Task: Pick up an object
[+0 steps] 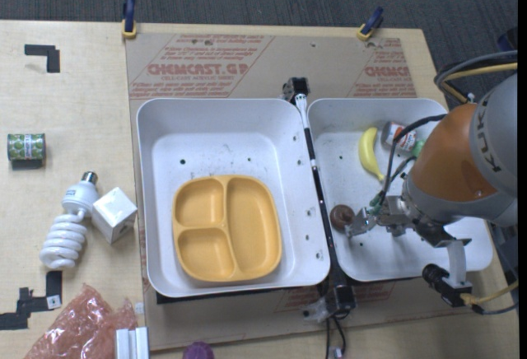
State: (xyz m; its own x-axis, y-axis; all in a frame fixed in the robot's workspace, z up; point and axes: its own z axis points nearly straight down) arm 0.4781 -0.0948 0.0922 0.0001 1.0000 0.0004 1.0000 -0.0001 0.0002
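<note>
Jaws are seen low in right bin, beside brown round object; spread cannot be told. Object should be centred squarely before closing.

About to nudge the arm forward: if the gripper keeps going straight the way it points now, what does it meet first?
The gripper points toward the view's left, low in the right bin. First in that line looks to be the small brown round object just ahead of it, then the bin's left wall. Depth is hard to judge from above.
</note>
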